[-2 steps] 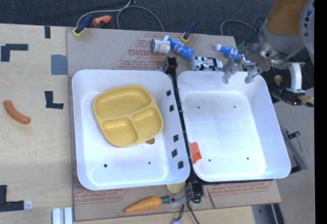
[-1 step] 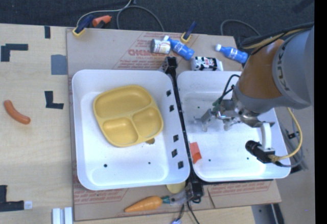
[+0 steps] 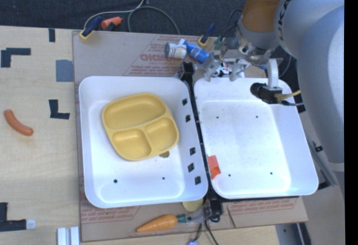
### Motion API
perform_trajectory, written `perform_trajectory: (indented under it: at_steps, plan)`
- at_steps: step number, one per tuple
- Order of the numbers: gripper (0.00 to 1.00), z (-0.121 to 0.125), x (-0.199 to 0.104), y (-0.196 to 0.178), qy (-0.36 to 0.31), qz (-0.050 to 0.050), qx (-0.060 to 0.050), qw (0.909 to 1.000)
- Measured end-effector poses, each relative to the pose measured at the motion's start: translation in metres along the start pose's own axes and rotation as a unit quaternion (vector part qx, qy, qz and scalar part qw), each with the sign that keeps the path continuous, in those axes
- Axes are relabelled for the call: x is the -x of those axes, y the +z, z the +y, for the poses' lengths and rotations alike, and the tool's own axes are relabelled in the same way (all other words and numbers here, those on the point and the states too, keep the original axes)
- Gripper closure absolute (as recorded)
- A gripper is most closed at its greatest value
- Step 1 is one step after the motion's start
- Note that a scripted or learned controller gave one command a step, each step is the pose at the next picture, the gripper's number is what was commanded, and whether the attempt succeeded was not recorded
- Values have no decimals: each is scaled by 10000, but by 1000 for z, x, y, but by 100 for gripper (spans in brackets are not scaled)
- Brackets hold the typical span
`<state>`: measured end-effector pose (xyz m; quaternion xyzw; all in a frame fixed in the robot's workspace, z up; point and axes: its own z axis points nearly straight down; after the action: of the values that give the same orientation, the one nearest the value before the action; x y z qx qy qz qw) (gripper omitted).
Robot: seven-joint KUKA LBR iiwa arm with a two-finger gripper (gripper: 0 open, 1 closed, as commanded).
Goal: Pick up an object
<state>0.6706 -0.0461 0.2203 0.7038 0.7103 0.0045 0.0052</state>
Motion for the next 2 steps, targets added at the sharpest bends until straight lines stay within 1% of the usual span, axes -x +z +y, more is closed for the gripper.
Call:
perform_trajectory:
  at_steps: [1, 2]
  plan:
    - [0, -43, -42, 38, 32, 7, -99, 9999]
    - [0, -2, 27, 36, 59, -10, -60, 10000]
